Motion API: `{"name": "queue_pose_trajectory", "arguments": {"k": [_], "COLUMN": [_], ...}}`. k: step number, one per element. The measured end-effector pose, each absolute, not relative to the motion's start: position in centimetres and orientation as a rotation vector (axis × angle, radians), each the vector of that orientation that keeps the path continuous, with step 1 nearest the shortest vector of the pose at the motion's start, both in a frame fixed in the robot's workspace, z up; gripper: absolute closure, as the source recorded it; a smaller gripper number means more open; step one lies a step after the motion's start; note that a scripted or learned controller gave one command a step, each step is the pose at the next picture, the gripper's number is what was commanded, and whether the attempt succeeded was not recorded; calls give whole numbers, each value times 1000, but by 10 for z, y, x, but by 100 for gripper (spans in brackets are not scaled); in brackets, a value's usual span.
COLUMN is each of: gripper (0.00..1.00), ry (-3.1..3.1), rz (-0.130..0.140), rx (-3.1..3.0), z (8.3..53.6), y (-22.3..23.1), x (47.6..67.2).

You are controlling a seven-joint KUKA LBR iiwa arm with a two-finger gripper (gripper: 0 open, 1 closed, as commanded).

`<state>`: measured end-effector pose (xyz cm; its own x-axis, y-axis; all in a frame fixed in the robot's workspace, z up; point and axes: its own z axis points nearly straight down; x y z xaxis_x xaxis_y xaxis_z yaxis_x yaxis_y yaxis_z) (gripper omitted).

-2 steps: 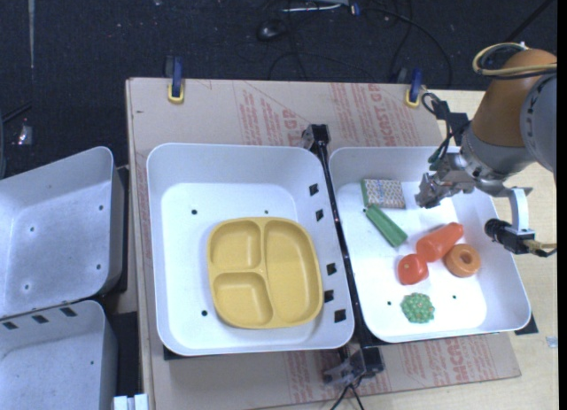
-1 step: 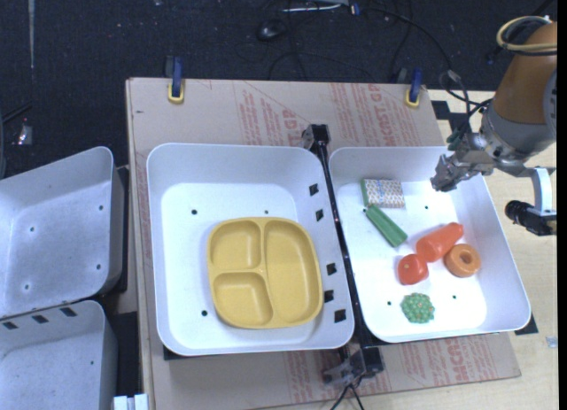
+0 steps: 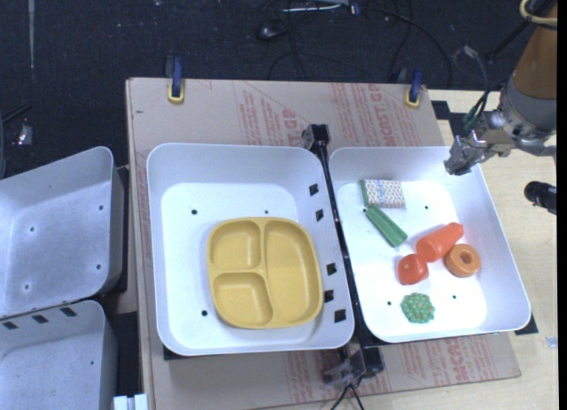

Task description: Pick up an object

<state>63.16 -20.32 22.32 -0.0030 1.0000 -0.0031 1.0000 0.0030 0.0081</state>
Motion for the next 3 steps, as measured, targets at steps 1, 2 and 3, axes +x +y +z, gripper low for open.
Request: {"name": "queue_pose_trajectory", "arguments": {"k": [1, 2, 3], "gripper": [100, 100, 100], "ry": [2229, 2230, 2232], "rz": [4, 3, 2], "rx": [2211, 2213, 2214], "z": [232, 241, 247], "y": [-149, -98, -42], "x": [637, 638, 626]}}
